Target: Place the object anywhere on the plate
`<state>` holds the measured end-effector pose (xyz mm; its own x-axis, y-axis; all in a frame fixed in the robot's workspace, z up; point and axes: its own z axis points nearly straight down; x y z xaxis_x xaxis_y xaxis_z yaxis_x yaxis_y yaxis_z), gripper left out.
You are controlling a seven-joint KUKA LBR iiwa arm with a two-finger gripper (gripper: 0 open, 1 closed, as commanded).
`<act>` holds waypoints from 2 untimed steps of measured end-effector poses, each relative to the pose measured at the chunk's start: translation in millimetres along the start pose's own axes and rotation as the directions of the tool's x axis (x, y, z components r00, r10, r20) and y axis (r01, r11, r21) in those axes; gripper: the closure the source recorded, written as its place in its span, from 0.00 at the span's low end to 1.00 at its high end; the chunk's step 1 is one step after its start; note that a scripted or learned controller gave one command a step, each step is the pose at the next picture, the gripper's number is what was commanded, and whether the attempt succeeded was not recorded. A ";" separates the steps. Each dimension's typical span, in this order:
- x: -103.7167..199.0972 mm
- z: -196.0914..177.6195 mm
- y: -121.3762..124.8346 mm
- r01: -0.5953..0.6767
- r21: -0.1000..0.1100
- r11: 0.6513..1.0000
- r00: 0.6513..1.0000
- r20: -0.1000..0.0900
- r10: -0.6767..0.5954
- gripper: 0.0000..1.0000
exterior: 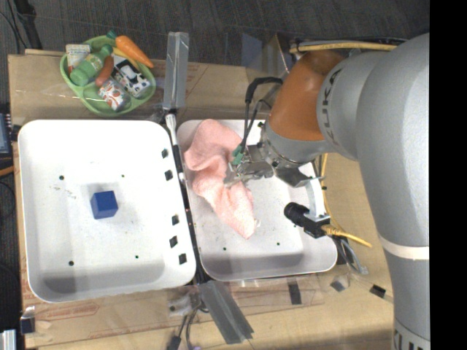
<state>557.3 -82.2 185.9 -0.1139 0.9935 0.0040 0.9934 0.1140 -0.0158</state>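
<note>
- The left bin (44,195) is the landmark; the right bin (292,257) sits just beside it on its right, the two rims touching along a shared divider.
- A cube (104,203) lies inside the left bin, left of its middle, apart from every wall.
- A bowl (84,97) heaped with toy food stands on the bench behind the left bin, close to its far rim.
- A cloth (219,173) lies crumpled in the right bin, in the half nearer the left bin.
- The gripper (244,168) hangs over the cloth's right edge, right of the left bin.
- The arm (379,122) comes in from the right, above the right bin.
</note>
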 end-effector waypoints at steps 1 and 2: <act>0.7 -41.6 0.1 0.009 -0.007 1.000 1.000 0.003 -0.009 1.00; 50.9 -43.0 30.6 0.402 -0.007 0.916 0.916 0.008 -0.402 1.00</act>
<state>582.6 -28.3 228.6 -0.5034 0.8640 0.0023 0.8640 0.5034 -0.0057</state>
